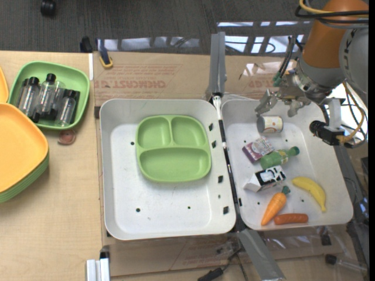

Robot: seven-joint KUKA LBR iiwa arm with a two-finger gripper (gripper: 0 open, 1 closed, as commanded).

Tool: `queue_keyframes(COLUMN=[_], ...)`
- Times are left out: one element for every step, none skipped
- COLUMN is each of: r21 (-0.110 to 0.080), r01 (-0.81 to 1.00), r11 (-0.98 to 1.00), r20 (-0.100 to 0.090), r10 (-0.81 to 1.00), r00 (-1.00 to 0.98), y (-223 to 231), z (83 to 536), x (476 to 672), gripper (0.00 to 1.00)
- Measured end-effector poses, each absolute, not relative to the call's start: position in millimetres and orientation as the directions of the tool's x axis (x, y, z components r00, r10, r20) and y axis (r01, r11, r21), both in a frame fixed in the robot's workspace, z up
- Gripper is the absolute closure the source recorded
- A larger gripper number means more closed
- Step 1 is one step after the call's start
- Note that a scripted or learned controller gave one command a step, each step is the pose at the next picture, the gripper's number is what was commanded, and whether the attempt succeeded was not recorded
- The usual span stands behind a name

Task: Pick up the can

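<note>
Nearest edge: red sausage-shaped piece (291,219) lies along the front of the right bin (337,174), with a carrot (273,207) slanted just beside it.
Can: small white can (272,123) lies on its side in the back part of the right bin, its open end facing right.
Jaws: gripper (286,101) hangs just behind and above the can, fingers spread apart, nothing between them; the can is free of them.
Arm: grey with an orange band (331,31), reaching in from the right over the back corner of the right bin.
Around the can: purple packet (256,150) in front of it, then a green bottle (279,157) on its side, then a black-and-white carton (266,178).
Banana: yellow banana (313,191) near the right front of the bin, apart from the carrot.
Left bin: white left bin (117,174) holds a green divided plate (173,147).
Surface: wooden surface (47,239) at left carries a green tray of dark-capped bottles (47,95) and stacked yellow plates (20,151).
</note>
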State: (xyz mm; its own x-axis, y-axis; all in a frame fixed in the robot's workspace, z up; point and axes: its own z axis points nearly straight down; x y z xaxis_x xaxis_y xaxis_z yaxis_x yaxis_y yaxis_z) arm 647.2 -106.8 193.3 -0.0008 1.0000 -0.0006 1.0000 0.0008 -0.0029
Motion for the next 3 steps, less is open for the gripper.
queue_keyframes(r21=[0.000,0.002,0.000], r01=[0.984,0.984,0.996], r11=[0.181,0.178,0.089], r20=[-0.001,-0.003,-0.001], r10=[0.984,0.984,0.996], r00=[-0.181,-0.178,-0.089], y=[-164.2,-165.6,-89.4], z=[92.1,102.7,191.5], x=[658.6,659.1,658.9], gripper=[0.00,1.00,1.00])
